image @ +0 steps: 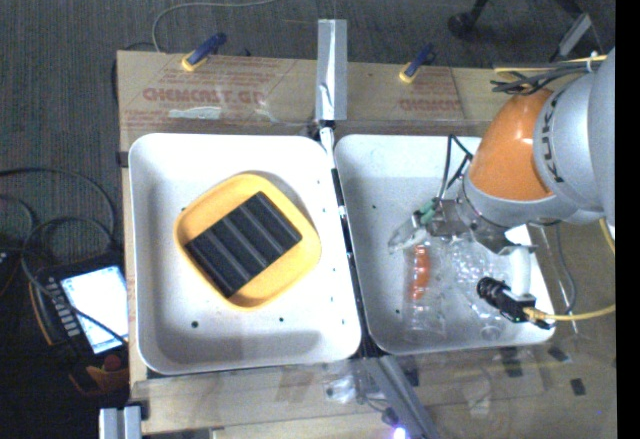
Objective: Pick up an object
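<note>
A yellow pad with a black ribbed top point(248, 239) lies tilted in the middle of the left bin point(160, 327). In the right bin point(385, 172) lies a clear plastic package with an orange part point(419, 272), beside crumpled clear wrapping point(462, 262). The arm's orange band point(510, 157) hangs over the right bin's right half. My gripper point(440, 219) points down and left at the top end of the clear package, where a small green bit point(428, 217) shows. The arm's own body hides much of the gripper.
A black fitting with a yellow cable point(505, 299) sits low over the right bin's near right corner. A metal post point(331, 67) stands behind the wall shared by the bins. Blue-and-yellow clamps point(203, 50) hold the cardboard at the back.
</note>
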`<state>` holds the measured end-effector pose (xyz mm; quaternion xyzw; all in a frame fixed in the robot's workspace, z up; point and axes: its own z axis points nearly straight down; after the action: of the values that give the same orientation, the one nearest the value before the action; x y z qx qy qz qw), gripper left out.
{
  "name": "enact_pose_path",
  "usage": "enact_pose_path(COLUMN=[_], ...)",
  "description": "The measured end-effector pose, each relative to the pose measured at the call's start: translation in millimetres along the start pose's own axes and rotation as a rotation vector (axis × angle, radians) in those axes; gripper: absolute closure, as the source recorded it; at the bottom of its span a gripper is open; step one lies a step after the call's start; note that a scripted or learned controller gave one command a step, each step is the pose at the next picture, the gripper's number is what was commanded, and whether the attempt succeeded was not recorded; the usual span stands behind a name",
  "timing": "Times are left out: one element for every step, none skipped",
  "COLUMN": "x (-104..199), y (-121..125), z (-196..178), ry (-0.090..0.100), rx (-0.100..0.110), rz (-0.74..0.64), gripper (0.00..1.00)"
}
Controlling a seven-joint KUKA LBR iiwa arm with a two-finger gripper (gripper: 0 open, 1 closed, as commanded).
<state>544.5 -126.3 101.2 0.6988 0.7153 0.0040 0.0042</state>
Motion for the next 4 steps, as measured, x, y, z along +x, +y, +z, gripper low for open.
enact_pose_path(x=[48.0, 14.0, 13.3, 15.0], y=[37.4, 31.2, -8.7, -7.6], z=[-82.2, 10.1, -4.3, -12.9], ry=[0.0, 0.001, -0.029, -0.025], rx=[0.012, 0.0, -0.073, -0.075], rz=[0.031, -0.245, -0.376, -0.376], gripper=[0.0, 0.0, 0.0, 1.0])
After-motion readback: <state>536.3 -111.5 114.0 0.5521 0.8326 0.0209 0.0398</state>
